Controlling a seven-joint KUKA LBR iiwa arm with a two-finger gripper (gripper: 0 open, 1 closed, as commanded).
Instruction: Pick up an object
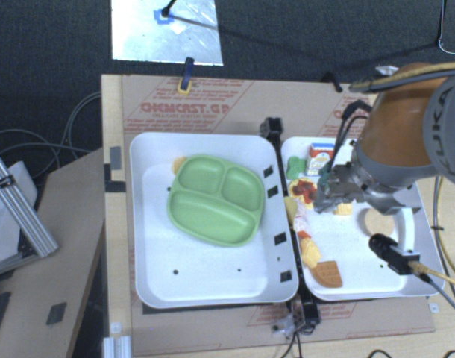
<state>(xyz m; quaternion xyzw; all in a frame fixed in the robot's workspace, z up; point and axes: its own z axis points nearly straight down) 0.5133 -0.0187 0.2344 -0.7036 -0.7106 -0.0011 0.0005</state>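
My gripper (324, 197) hangs low over the right bin (354, 263), near its left side, on the grey and orange arm (406, 136) that comes in from the right. Just left of it lie a red toy food piece (305, 190) and a green piece (295, 167). A small white and red box (319, 157) lies behind them. Closer to the front are a yellow piece (311, 254) and an orange-brown piece (328, 274). The arm hides part of the bin's right half.
The left bin (157, 274) holds a green divided plate (216, 198) with a small yellow item (180, 162) at its back edge. A black divider (281, 200) runs between the bins. A black bracket (391, 256) and cables sit at the right.
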